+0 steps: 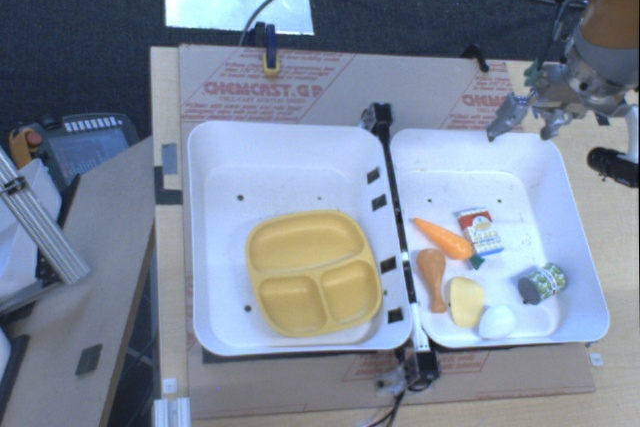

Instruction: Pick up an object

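Toy carrot (pixel 443 236): lies in the right bin (pixel 560 177), near its middle, tip toward the left; it looks like light hard plastic, smooth and tapered, so it may slip; I judge the thick orange middle is the best place to take hold, across its narrow width.
Small carton (pixel 481 230): just beside the carrot on its right, touching or almost touching; flat printed faces, stiff edges; it probably is light and easy to pinch on its two sides.
Toy drumstick (pixel 433 276): below the carrot; tan, rounded, narrow at the lower end.
Yellow piece (pixel 465 301) and white egg (pixel 497 321): close together near the front wall; both round and glossy, so likely to roll out of a grip.
Small can (pixel 542 283): lies on its side, apart from the others; green label, rigid cylinder.
Gripper (pixel 527 120): hangs over the back rim of the right bin, well apart from the toys; the two fingers are spread apart and nothing is between them.
Yellow divided tray (pixel 313 271): in the left bin (pixel 230 165); matte plastic, three compartments.
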Controlling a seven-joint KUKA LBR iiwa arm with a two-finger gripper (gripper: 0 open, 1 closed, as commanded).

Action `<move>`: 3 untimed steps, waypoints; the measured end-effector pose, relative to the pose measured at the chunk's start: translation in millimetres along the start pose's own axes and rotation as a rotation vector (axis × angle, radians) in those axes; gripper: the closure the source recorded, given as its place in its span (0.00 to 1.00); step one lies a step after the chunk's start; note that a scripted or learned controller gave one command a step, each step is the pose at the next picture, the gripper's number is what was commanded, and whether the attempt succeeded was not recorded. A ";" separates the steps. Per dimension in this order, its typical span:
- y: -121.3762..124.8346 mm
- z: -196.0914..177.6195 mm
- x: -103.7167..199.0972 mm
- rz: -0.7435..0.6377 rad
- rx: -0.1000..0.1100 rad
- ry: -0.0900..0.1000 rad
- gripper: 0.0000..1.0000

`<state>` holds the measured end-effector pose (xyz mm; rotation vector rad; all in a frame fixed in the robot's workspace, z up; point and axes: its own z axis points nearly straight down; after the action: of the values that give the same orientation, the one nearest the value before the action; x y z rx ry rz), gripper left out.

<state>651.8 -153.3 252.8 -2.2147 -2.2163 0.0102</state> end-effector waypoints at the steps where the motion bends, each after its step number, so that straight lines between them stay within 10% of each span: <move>1: 2.0 -7.9 0.5 -0.002 -0.012 -0.002 0.00; 3: 9.6 100.6 5.6 -0.005 -0.009 -0.001 0.00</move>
<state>660.4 -147.6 152.1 -2.2150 -2.2268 0.0011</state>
